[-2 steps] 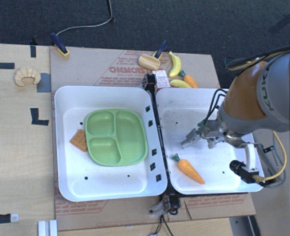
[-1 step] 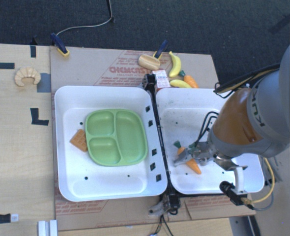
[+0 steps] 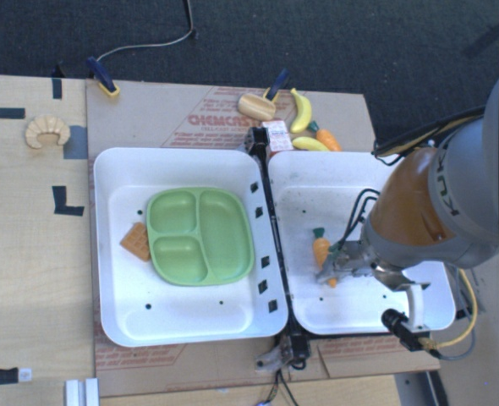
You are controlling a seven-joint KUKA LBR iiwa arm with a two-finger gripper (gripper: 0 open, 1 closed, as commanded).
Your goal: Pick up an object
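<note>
The gripper [image 3: 330, 269] is seen lowered into the right bin [image 3: 351, 172] just beside the toy carrot [image 3: 320, 249], its grasp state cannot be told (nothing is visibly lifted), so the pick-up is judged unfinished.

Two bins side by side on the bench: left bin [image 3: 114, 311] holds a divided plate [image 3: 200, 235] near its centre, with a cracker [image 3: 136, 242] just beside the plate's left edge. Right bin [image 3: 317, 311] holds a toy carrot [image 3: 320, 248] left of centre, the gripper [image 3: 332, 271] directly in front of it. Behind the bins lie a bread roll [image 3: 256, 106], bananas [image 3: 302, 117] and another carrot [image 3: 326, 138]; croissant [image 3: 47, 131] far left.
</note>
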